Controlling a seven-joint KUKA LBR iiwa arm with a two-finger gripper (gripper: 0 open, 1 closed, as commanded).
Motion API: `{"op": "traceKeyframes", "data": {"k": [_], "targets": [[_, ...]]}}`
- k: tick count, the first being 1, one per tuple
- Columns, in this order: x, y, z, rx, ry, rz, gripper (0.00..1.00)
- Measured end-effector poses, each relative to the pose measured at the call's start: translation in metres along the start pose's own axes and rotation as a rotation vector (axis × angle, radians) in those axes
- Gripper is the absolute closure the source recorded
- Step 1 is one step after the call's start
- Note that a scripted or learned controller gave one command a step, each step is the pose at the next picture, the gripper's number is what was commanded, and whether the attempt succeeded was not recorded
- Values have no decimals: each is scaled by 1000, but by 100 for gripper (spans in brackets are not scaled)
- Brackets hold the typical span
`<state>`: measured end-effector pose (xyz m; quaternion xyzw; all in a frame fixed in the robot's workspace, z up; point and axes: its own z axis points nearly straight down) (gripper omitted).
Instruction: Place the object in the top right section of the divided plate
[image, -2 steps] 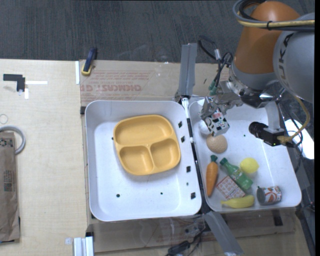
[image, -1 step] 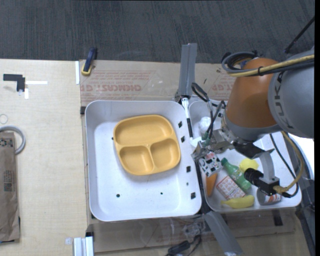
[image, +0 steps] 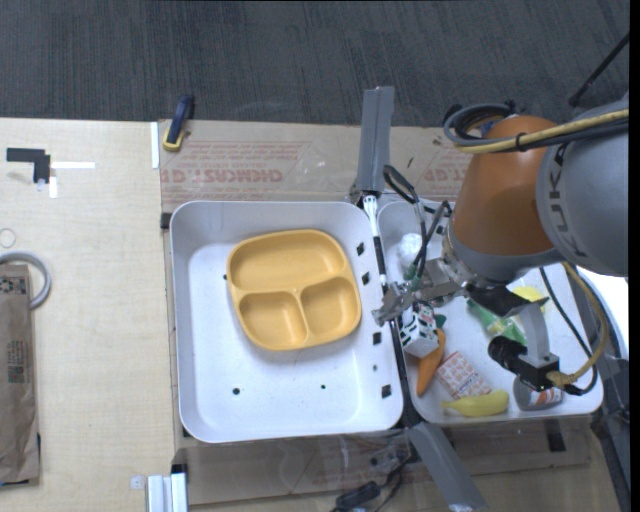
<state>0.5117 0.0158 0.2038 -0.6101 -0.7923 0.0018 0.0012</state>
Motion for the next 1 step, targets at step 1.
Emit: {"op": "traceKeyframes", "data": {"k": [1], "targets": [[36, 31, -66, -4, -2, -294, 0]]}}
